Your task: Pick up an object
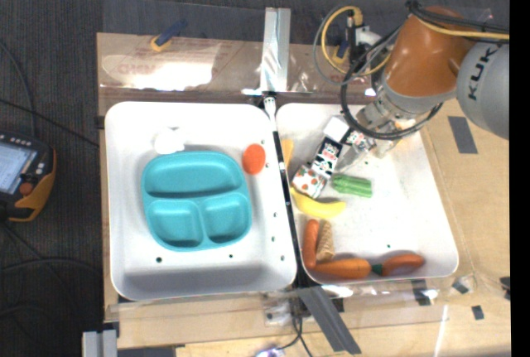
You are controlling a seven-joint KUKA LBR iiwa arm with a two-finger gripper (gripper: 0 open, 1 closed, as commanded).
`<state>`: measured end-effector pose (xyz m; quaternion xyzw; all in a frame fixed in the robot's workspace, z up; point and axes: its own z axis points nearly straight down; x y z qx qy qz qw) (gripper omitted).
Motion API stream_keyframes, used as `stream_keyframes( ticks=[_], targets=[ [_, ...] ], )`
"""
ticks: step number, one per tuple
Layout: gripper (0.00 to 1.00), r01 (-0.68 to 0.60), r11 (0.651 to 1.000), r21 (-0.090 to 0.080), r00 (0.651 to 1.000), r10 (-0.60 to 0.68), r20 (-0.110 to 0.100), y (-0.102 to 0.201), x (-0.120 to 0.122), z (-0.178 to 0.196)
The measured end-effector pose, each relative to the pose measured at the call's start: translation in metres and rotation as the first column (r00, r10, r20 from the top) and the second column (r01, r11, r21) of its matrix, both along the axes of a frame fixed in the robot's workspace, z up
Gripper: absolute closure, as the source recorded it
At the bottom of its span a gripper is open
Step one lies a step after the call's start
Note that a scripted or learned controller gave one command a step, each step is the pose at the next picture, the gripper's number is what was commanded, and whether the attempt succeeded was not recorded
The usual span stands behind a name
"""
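1. The divided tray (pixel 197 200) is teal, lying in the white left bin (pixel 124 181).
2. Right of the tray, an orange ball (pixel 254 157).
3. Further right of the tray: a white carton (pixel 319 167) with red and green spots, a green stick (pixel 351 185), a yellow banana (pixel 316 204), and orange carrots (pixel 341 268).

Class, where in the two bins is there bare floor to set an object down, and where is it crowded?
Free: right bin's right side, beyond the green piece; left bin's strip around the teal tray. Crowded: right bin's left side and front, near banana and carrot.
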<state>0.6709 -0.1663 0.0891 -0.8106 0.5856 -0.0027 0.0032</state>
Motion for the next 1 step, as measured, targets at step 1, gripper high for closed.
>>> stream_keyframes(
  ticks=[1],
  targets=[
    [0.0,-0.126,0.992,0.008,0.992,0.126,0.003,-0.0316,-0.0813,0.0023]
  ],
)
